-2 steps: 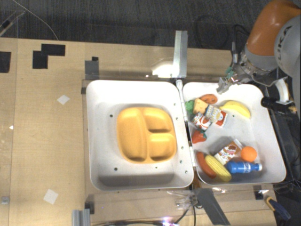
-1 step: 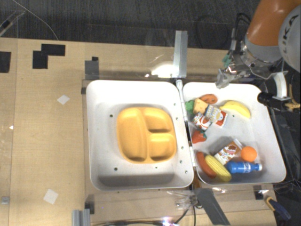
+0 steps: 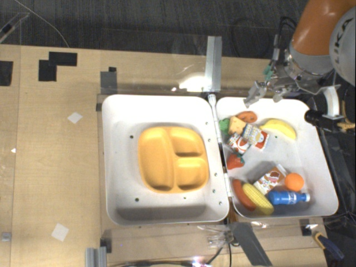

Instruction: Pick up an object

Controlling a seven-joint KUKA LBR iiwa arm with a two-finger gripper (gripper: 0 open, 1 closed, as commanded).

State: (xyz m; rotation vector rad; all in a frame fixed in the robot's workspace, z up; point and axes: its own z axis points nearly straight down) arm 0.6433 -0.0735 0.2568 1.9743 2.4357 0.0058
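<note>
Left bin (image 3: 119, 149) holds just a yellow divided tray (image 3: 171, 158) dead centre, while the right bin (image 3: 325, 166) is the cluttered source: banana (image 3: 280, 128) at 1 o'clock, juice carton (image 3: 248, 138) near 11, blue bottle (image 3: 287, 197), corn cob (image 3: 257, 198) and orange ball (image 3: 294, 181) bunched at 5-6, likely dumped loose for picking. Arm (image 3: 322, 21) comes in from 2 o'clock, wrist bent down, gripper (image 3: 266, 92) hovering over the right bin's 12 o'clock rim, fingers spread open and gripping nothing.
</note>
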